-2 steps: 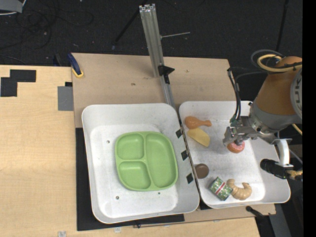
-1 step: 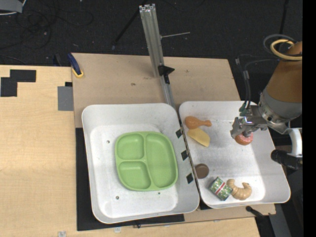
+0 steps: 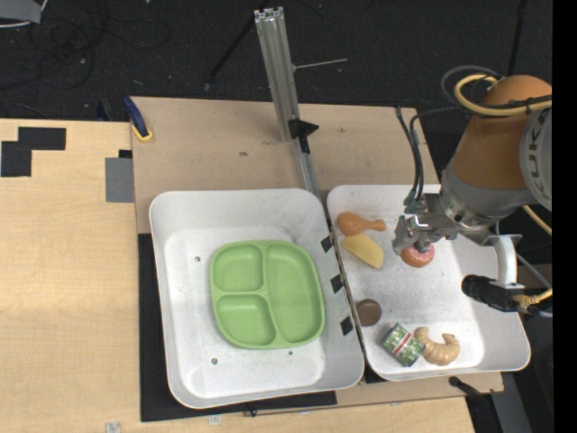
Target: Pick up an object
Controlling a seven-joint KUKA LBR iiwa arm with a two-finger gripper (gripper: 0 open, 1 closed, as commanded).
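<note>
My gripper (image 3: 416, 240) hangs low in the right bin (image 3: 491, 354), directly over a small red round object (image 3: 418, 258) and touching or nearly touching its top. Left of it lie an orange drumstick-shaped piece (image 3: 360, 223) and a yellow wedge (image 3: 365, 250). A brown round piece (image 3: 367, 311) sits near the bin's left wall. A green can (image 3: 399, 344) and a tan croissant-shaped piece (image 3: 440, 346) lie side by side at the front of the bin.
The left bin (image 3: 171, 242) holds a green divided plate (image 3: 268, 294). A metal post (image 3: 279, 70) rises behind the bins. Black clips (image 3: 335, 282) line the wall between the bins. The arm's grey and orange body (image 3: 496, 152) looms over the right bin's back right.
</note>
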